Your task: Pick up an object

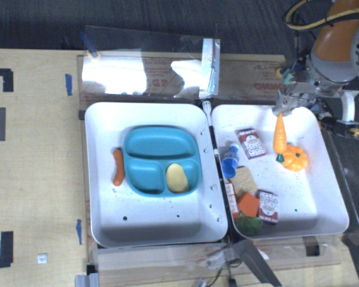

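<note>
Orange plastic carrot [279, 135] is our target, lying lengthwise near the far right corner of the right-hand shallow white bin [311, 202], its upper tip right under the gripper [290, 103].

Biggest worry first: the grey arm with the orange band [341, 46] hangs right over that bin's far rim, so we judge a descent here could clip the wall rather than land cleanly. Next, the carrot itself is smooth and tapered, and we reckon a pinch at the narrow tip could squirt it sideways. Smaller risk: the small orange toy pumpkin [294, 158] touches the carrot's lower end, so a nudge could shove both or snag the wrong one. The red-and-white carton [251, 143] sits near enough on the other side to get bumped.

Now what we can't read. The arm is cut off at the frame's edge. The gripper is a grey blur against the rim, and we cannot tell whether it is wide, narrow or clamped on the carrot's tip. Glare washes out the clear plastic panel [143, 70] behind the bins. Down at the near edge, a dark green lump [246, 222] sits half under an orange block [249, 205]; we can't name it.
</note>
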Motion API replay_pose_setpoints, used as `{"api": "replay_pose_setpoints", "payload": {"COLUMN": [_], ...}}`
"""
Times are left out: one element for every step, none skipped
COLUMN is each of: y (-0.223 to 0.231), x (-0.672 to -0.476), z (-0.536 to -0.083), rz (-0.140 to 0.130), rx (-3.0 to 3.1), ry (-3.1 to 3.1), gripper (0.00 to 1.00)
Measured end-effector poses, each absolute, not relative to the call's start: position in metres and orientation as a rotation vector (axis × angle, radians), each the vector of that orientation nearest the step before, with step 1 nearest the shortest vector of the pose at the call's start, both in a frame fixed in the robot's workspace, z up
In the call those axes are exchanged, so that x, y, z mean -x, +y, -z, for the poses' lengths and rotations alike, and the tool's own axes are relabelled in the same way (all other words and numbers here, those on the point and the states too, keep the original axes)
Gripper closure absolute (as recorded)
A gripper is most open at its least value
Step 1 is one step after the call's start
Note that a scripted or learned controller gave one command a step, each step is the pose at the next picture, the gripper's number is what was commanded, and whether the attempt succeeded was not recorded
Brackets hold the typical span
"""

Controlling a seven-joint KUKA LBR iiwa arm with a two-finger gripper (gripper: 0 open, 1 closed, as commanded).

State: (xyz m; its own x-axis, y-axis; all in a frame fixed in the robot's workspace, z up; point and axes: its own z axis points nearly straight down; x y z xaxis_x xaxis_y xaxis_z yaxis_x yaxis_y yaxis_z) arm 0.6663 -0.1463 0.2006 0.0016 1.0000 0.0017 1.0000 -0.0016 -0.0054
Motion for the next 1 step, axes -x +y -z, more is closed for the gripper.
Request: {"api": "replay_pose_setpoints", "payload": {"y": [-0.161], "x": [-0.669], "z": [-0.0886], "rz": [0.008], "rx": [2.152], "ry": [-2.297], "gripper": [0.0]}}
